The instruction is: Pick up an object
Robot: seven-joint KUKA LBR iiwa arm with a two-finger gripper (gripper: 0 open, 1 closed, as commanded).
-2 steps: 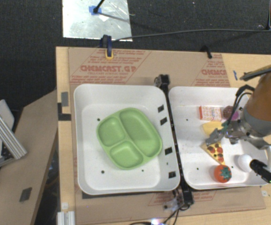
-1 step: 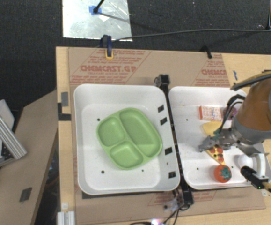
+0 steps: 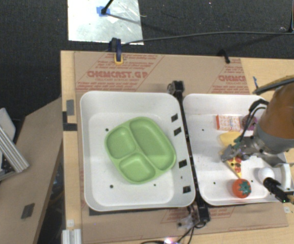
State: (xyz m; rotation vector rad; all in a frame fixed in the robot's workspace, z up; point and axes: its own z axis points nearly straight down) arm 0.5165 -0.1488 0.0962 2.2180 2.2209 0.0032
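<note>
Camera view shows the claw [image 3: 232,155] low in the right bin [image 3: 207,136], reaching in from the right under the grey and orange arm [image 3: 284,121]. Whether its fingers are spread or pressed together I cannot tell; they are dark and blurred against the clutter. Just beside it lie a yellow item [image 3: 229,138] and a small red-and-yellow piece [image 3: 235,165]. A pink-and-white packet [image 3: 229,122] sits further back, and an orange ball [image 3: 241,188] with a green patch rests near the front rim. The left bin [image 3: 93,136] holds a green divided plate [image 3: 139,149].
</note>
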